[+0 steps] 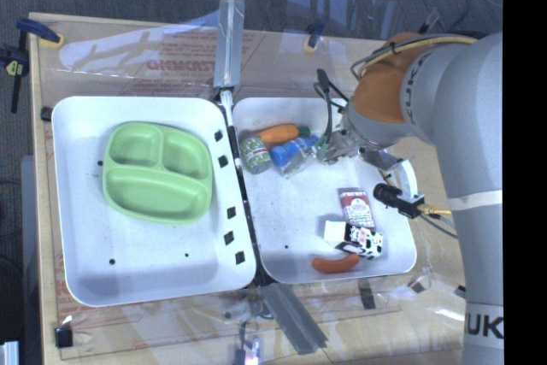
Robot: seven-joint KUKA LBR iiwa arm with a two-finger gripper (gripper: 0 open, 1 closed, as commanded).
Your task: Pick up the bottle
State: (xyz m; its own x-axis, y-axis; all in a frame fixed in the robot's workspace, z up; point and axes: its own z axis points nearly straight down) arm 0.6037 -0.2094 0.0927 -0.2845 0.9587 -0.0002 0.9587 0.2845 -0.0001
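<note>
The bottle (292, 155) is clear plastic with a blue cap end and lies on its side at the back of the right bin (291, 222). An orange carrot (279, 133) rests just behind it, and a small green-labelled can (255, 154) lies to its left. My gripper (330, 148) is low in the bin at the bottle's right end, right against it or touching it. The orange wrist band (376, 94) and the grey arm rise above it to the right and hide the bin's back right corner.
The left bin (77, 252) holds a green divided tray (159, 171). Near the front of the right bin lie a brown packet (355, 205), a white block (334, 229), a cow-patterned carton (365, 244) and a sausage (336, 264). A divider with black clips (232, 209) separates the bins.
</note>
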